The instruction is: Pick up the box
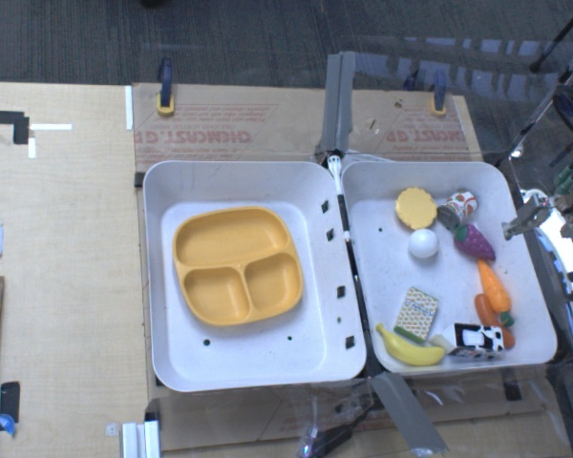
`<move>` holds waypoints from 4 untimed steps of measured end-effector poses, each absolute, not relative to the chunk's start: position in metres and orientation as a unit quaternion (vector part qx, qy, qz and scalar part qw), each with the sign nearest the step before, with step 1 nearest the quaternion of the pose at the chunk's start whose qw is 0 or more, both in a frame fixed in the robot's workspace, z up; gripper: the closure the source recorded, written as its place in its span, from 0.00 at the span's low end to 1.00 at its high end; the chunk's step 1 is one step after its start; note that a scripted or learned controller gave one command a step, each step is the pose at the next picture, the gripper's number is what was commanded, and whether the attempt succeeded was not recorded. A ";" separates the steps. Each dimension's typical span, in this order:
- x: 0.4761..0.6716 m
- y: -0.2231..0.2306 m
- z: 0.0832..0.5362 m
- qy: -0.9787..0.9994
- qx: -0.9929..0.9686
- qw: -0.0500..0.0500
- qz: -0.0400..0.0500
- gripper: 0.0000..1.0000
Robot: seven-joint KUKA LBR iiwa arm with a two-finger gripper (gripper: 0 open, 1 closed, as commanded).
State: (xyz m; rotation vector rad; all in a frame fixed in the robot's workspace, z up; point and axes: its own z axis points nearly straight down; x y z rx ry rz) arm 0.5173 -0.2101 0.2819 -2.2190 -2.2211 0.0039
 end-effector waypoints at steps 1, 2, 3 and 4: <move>0.569 -0.141 0.182 -0.644 -0.765 0.001 0.002 0.00; 0.570 -0.142 0.190 -0.644 -0.765 0.002 0.003 1.00; 0.569 -0.142 0.190 -0.644 -0.765 0.002 0.003 0.00; 0.570 -0.142 0.199 -0.644 -0.765 0.002 0.003 1.00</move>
